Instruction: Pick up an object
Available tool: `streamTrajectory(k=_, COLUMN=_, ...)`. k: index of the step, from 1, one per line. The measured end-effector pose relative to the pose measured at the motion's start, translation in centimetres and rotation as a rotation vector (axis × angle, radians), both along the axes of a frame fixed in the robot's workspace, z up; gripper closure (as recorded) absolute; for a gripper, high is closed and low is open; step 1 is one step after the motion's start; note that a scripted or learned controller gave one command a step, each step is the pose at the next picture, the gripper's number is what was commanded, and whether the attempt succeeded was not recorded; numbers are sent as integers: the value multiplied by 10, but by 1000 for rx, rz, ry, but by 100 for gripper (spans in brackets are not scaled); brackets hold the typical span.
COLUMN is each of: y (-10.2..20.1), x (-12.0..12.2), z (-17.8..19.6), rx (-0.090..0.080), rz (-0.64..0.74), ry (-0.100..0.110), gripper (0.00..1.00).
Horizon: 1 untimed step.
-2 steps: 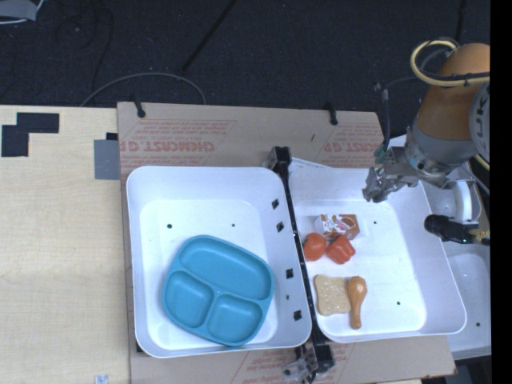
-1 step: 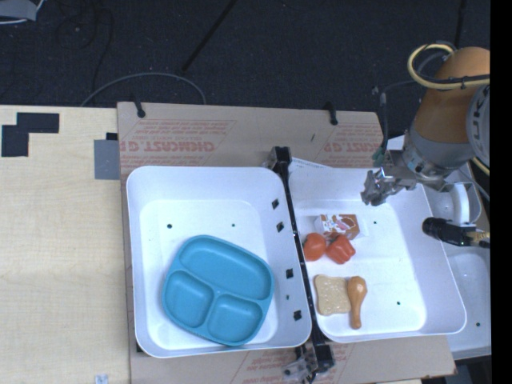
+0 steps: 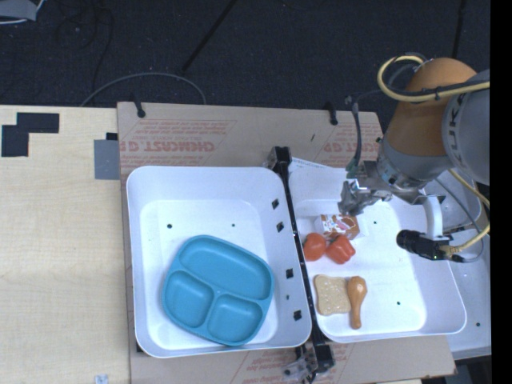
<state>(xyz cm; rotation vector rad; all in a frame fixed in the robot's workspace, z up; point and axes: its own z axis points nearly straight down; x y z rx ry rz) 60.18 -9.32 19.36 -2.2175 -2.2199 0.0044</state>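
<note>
Arm: the grey KUKA arm, orange band above the wrist, reaches in from the right and leans over the far part of the right bin.

Gripper: the gripper hangs low near the far edge of the right bin, towards that bin's left side. Whether it is open or closed cannot be told; nothing is seen held in it.

Nearest object: a small packet with red and white print lies on the bin floor just beside the gripper, on its near side. Contact between them cannot be made out.

Red pieces: a round tomato-red piece and a red pepper-like piece lie touching each other, just nearer than the packet, close to the bin's left edge.

Bread slice: a tan toy bread slice lies near the bin's near-left corner, well apart from the gripper.

Wooden spoon: a tan spoon-shaped piece lies touching the right side of the bread slice, its handle pointing to the near edge.

Left bin: the left bin carries a blue divided plate with three compartments, lying in its near half.

Bench: both bins sit side by side on a cardboard sheet on the bench.
</note>
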Motion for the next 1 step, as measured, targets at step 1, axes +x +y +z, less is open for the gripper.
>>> streamTrajectory(k=1, y=50, x=-10, z=15, rx=1, rz=2, ry=-1, gripper=100)
